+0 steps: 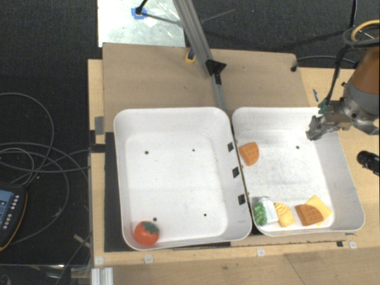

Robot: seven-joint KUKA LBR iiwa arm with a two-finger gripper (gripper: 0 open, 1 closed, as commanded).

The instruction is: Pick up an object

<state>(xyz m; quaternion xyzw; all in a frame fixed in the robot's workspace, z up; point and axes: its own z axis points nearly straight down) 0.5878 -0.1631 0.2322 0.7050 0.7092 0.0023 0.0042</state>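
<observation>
Camera view: jaws [315, 129] state unclear, over right bin [350, 183]; orange wedge [249, 154] points toward bench's front-left.

A tan wooden bench [148, 76] carries two shallow white bins touching side by side, the left bin [124, 159] and the right bin [341, 177], over a dark mat [110, 218].

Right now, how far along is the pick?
Nothing looks picked yet. The gripper sits over the right bin's upper right corner, with no object seen in it. The orange piece, the green, yellow and brown pieces along the bin's near edge, and the tomato in the left bin all lie untouched. The approach, grasp and lift remain.
</observation>
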